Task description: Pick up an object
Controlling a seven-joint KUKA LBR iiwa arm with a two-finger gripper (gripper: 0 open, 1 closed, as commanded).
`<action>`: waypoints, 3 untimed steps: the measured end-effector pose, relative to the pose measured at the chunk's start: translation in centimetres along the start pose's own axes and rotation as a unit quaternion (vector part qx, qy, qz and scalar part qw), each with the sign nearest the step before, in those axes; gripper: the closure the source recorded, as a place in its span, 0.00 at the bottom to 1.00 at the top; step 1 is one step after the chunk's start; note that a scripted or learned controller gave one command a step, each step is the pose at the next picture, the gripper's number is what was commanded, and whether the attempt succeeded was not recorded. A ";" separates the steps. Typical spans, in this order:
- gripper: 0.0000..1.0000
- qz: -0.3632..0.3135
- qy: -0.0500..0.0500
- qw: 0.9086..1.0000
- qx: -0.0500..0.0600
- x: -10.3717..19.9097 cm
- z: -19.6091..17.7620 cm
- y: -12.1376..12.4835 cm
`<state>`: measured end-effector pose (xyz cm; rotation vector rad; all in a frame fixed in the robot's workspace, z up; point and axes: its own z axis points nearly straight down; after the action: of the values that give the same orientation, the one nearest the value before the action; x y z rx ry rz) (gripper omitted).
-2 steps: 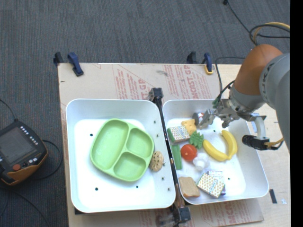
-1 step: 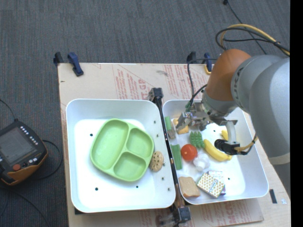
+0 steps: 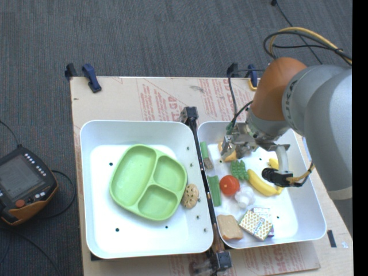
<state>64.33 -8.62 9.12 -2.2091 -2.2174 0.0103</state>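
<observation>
The gripper (image 3: 234, 146) was lowered into the right bin (image 3: 305, 211), just above a yellow wedge toy (image 3: 229, 152). How its hand was set could not be told. A banana (image 3: 261, 183) and tomato (image 3: 229, 184) were near, so a careful reach seemed needed.

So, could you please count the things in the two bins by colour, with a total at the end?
Green: 4 (divided plate, two sticks, leafy piece)
Brown: 2 (cookie, bread slice)
Red: 1 (tomato)
Yellow: 1 (banana)
White: 1 (small lump)
Multicoloured: 1 (patterned packet)
Total: 10, not counting a yellowish piece under the gripper, too hidden to identify.
</observation>
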 end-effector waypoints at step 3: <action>1.00 0.000 -0.001 1.000 -0.004 4.0 -9.3 0.0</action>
<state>64.41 -4.65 18.40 -2.2148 -2.2224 0.0051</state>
